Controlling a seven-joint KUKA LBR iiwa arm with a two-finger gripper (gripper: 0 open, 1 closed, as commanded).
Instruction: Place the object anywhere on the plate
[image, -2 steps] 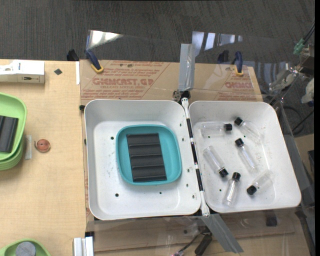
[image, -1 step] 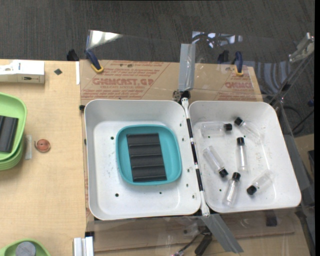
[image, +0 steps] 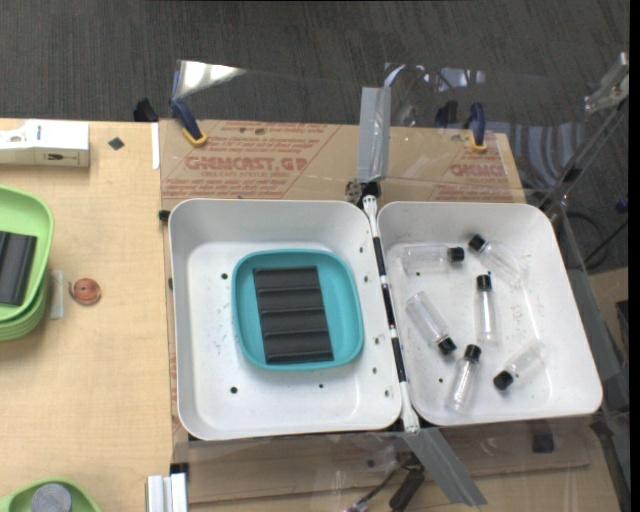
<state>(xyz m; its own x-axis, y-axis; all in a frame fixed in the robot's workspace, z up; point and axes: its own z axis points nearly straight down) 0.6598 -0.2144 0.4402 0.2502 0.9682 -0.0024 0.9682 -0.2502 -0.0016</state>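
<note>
Tool: whether it is wide, narrow or holding anything cannot be told.
Bins: two, white and shallow, side by side on the worktop (image: 100, 400); left bin (image: 200, 390), right bin (image: 565, 300), their inner walls touching.
Plate: one, teal with rounded corners (image: 345, 300), lying flat in the middle of the left bin.
Block on plate: one, black and ribbed (image: 292, 313), four ridges, covering the plate's middle; its long axis runs far to near, leaving a bare teal rim all round.
Vials: six, clear with black caps, all lying down in the right bin, well apart from the plate.
Far-left vial (image: 428, 259): long axis left to right, cap at the right.
Far-right vial (image: 497, 260): slanted, cap at the far-left end.
Middle vial (image: 485, 310): long axis far to near, cap at the far end.
Left vial (image: 428, 318): slanted, cap at the near-right end.
Near vial (image: 464, 378): almost far to near, cap at the far end.
Near-right vial (image: 522, 364): slanted, cap at the near-left end.
In the way: the two joined bin walls stand between vials and plate.
Surroundings: cardboard sheet (image: 260, 160) beyond the bins, held by two clamps; green tray (image: 30, 215) at the left edge; small reddish disc (image: 85, 291) beside it; white box (image: 45, 145) far left.
</note>
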